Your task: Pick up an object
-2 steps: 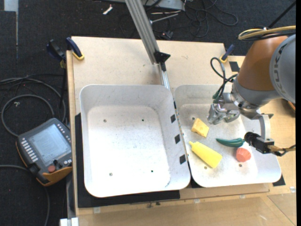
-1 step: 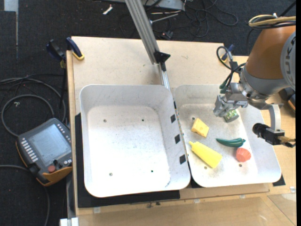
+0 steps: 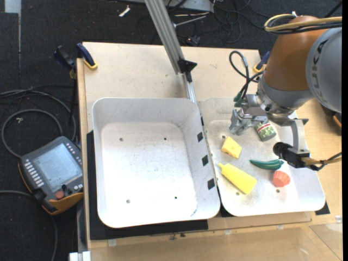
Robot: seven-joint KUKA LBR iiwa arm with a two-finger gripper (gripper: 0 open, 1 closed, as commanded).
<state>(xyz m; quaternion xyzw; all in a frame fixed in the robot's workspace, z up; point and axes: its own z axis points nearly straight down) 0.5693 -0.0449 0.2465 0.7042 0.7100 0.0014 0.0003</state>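
The right bin [image 3: 304, 200] holds a yellow wedge like cheese [image 3: 231, 147], a yellow bottle [image 3: 237, 178] lying on its side, a green pepper-like piece [image 3: 266, 163], a small red object [image 3: 281, 179] and a green-and-white can [image 3: 266, 130]. My gripper [image 3: 239, 125] hangs over the back of this bin, just left of the can and above the yellow wedge. Nothing shows between its grey fingers [image 3: 235, 127].
The left bin [image 3: 103, 124] lies beside the right one. A slanted metal rail [image 3: 166, 29] reaches down to the bins' shared back corner. A black cable [image 3: 239, 69] loops by the wrist. A teach pendant [image 3: 51, 170] sits off the bench at left.
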